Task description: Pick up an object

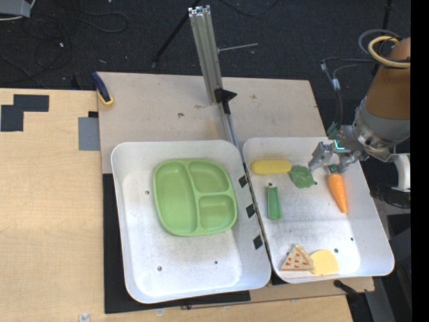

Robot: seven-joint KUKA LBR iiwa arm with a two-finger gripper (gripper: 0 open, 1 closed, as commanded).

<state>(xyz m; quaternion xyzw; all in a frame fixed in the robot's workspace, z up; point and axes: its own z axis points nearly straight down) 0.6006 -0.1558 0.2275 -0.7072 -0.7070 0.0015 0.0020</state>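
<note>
You get even, fairly bright light from above: the two white bins [127, 180] read clean, without blown-out glare, and the things in them cast only faint, short shadows. The floor [134, 25] behind the tabletop [161, 106] falls off into near black. Detail is soft and a bit grainy throughout, and the claw [330, 158] looks slightly smeared.

Right bin [375, 247] holds loose toys: yellow corn [271, 167] lying flat at top, leafy green piece [302, 176] beside it, green stick [273, 202] below, orange carrot [337, 190] slanted, pizza slice [295, 259] touching yellow wedge [324, 262] near front.
</note>
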